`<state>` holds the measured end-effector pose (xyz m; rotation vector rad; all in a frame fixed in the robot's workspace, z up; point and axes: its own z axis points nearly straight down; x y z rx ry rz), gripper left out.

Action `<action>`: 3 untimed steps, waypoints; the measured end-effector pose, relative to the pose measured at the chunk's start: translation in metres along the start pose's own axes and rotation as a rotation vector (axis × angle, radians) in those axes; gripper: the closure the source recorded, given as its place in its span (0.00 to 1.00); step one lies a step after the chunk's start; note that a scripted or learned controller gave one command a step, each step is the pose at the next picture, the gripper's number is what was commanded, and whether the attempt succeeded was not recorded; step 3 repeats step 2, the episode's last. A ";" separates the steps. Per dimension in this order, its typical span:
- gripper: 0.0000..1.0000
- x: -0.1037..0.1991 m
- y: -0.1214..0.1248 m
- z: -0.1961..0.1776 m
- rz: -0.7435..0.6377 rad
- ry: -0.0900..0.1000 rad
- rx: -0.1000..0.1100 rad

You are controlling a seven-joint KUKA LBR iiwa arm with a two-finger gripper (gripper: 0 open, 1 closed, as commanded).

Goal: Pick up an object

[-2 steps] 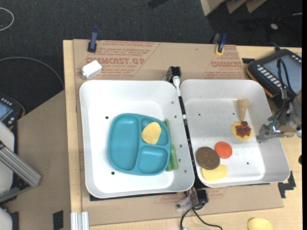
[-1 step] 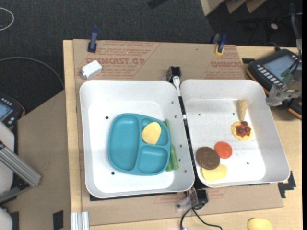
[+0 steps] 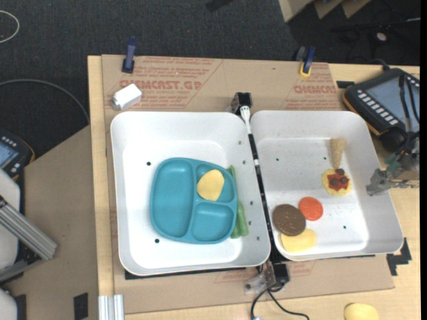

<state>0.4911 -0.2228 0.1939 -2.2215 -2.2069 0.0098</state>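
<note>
My gripper (image 3: 381, 181) sits at the right rim of the right bin (image 3: 313, 116), low over the edge; can't tell how wide it is, nothing seen in it. Open floor in the bin's upper left and middle. Pickable items: tan cone (image 3: 337, 151) and yellow-red piece (image 3: 337, 181) near me, orange disc (image 3: 311, 209), brown disc (image 3: 289, 219) touching the yellow piece (image 3: 298, 240) by the front wall. Left bin (image 3: 173, 116) holds a blue plate (image 3: 180, 202). Pendant (image 3: 377, 104) lies behind me.
</note>
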 end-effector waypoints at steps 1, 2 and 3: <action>1.00 -0.002 -0.012 -0.129 -0.007 -0.010 -0.027; 1.00 -0.001 0.003 -0.352 -0.009 -0.013 -0.033; 1.00 -0.001 0.003 -0.352 -0.009 -0.013 -0.033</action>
